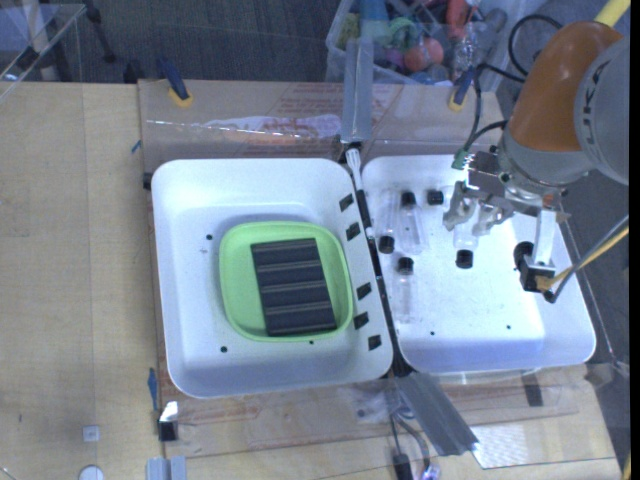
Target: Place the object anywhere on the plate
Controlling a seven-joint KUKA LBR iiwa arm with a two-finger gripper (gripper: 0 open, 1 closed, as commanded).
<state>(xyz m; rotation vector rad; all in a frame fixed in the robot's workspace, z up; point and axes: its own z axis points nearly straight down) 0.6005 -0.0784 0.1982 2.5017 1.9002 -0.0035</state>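
A dark grey ribbed block (292,286) lies flat on the green plate (233,293), which sits in the left bin (180,268). It covers most of the plate's middle. My gripper (472,216) hangs over the back of the right bin (500,338), well to the right of the plate. Its two fingers (456,212) point down and stand apart, open, with nothing between them.
Several small black pieces (464,259) dot the right bin's floor, one just below the gripper. A divider with black clips (362,258) separates the bins. A clear box of coloured toys (420,18) stands behind the bins. Bare wooden bench lies to the left.
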